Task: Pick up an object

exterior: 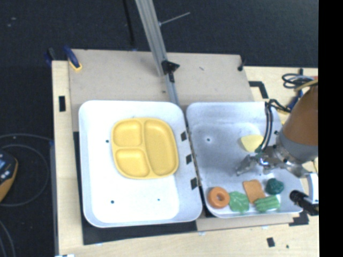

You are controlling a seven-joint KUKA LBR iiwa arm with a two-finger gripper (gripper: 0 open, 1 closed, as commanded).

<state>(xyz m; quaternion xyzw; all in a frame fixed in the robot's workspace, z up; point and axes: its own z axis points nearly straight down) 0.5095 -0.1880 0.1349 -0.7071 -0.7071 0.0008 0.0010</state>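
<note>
**Q:** In the camera view, where is the end effector, and what lies nearest it?

**A:** The end effector point(257, 164) hangs low over the right bin point(214, 127), towards that bin's right side. The grey arm point(300, 127) enters from the right. Two metal fingers point(244, 166) splay towards the left; they look parted, with nothing between them. A pale yellow object point(250, 142) lies just beside them, a little farther up the bin. Below them, near the bin's lower edge, sits a row of small toys.

**Q:** Which object does the next move turn on?

**A:** Probably the orange rectangular block point(253, 189), directly below the end effector and near it. Its long axis runs roughly up and down the view, slightly tilted. It is flat and tan-orange, like a cracker.

**Q:** What surrounds it?

**A:** An orange ring point(218, 197) lies to its left, a light green lump point(239, 202) between them, a green oblong piece point(267, 202) touching or just beside its lower right, and a dark green rounded object point(275, 186) to its right. The crowding could make a clean grasp difficult.

**Q:** And the other bin?

**A:** The left bin point(96, 197) holds a yellow divided plate point(144, 148), well apart from the end effector.
</note>
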